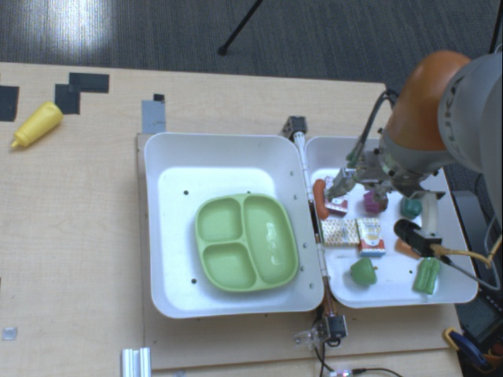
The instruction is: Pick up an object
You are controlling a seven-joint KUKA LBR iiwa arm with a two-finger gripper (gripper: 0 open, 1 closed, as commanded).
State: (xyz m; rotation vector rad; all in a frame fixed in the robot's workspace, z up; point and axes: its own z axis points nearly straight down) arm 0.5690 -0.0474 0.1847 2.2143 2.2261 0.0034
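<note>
The tabletop (71,234) spreads wide under me, carrying two white bins side by side. The left bin (169,234) holds a green divided plate (246,242) and nothing of mine to grab. My arm (440,116), grey with its orange band, reaches in from the right over the right bin (456,289), where the small things lie: a green pepper-like piece (362,272), a green block (426,276), a patterned packet (339,232), a small red-and-white box (370,237), a purple piece (374,202), a teal piece (411,207) and a red-orange stick (318,197) near the dividing wall. My hand (344,181) hangs low over the far left part of that bin, just beside the red-orange stick. Whether it is spread or clenched I cannot tell. I see nothing raised off the bin floor, so I judge the pick not yet made: closing on one thing and lifting it are left.
</note>
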